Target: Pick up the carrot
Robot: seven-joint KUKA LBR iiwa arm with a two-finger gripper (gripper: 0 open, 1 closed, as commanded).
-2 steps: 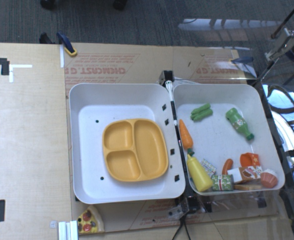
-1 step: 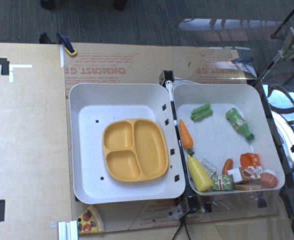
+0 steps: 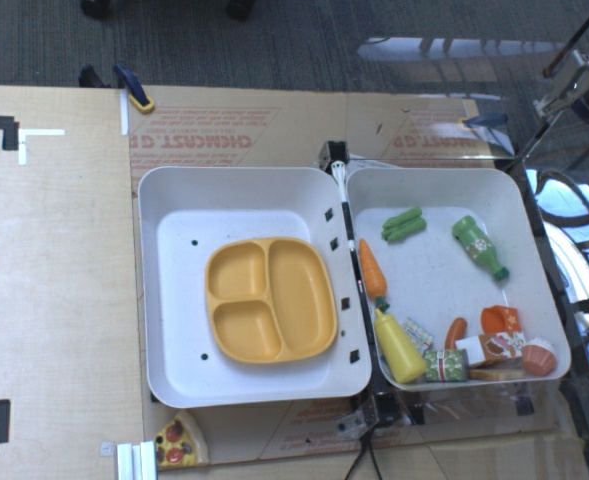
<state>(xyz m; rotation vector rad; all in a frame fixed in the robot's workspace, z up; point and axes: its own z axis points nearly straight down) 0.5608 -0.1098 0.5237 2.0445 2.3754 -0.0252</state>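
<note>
The orange carrot (image 3: pixel 371 267) lies in the right bin (image 3: pixel 519 208), against its left wall, with its tip pointing up the view. Just below it a yellow bottle (image 3: pixel 398 347) leans along the same wall.
The left bin (image 3: pixel 169 268) holds a yellow divided plate (image 3: pixel 270 298). The right bin also holds a green pea pod (image 3: pixel 404 225), a green bottle (image 3: pixel 478 247), a small red sausage (image 3: pixel 456 332) and several packets and toy foods (image 3: pixel 499 348) at its near right corner. A pizza-slice toy (image 3: pixel 177 442) lies on the bench below the left bin.
</note>
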